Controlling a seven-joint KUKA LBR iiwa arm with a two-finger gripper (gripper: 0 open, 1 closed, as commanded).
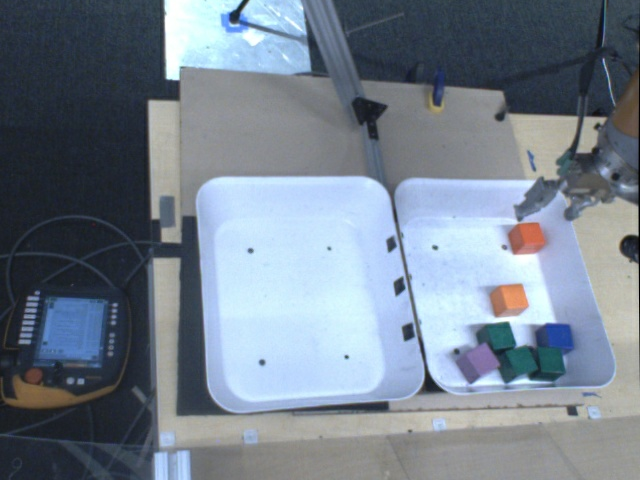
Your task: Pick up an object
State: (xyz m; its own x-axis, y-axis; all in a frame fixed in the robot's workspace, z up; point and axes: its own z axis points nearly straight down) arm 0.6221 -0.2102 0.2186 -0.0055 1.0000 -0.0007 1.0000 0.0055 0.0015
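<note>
Two white bins are sitting side by side on the counter [300,118]; left bin [215,268] is holding no blocks, right bin [590,313] is holding all of them. Six or so blocks are showing: red-orange cube [526,237] near the far right corner, orange cube [508,299] lying apart nearer the middle, then a cluster at the near edge, with purple cube [478,361], green cubes [496,335] bunched together and blue cube [555,337] just beside them. Gripper [556,198] is hanging over the far right corner of the right bin, jaws looking spread apart with nothing between them, one finger pointing toward the left and sitting just beyond the red-orange cube. Progress: nothing is being held, every block is resting on the bin floor, so the pick is not yet done; approach looks like the step in hand, with descent, closing and lift all left. Likely target is the red-orange cube, being nearest the jaws, though that is a guess. Orientation: it is a cube, so no real long axis; it is sitting flat, turned slightly against the bin walls, top face up. Orange cube is sitting much the same. Clustered blocks are touching each other, so those are looking harder to grab cleanly. Pendant [65,348] is lying off the counter at left.
</note>
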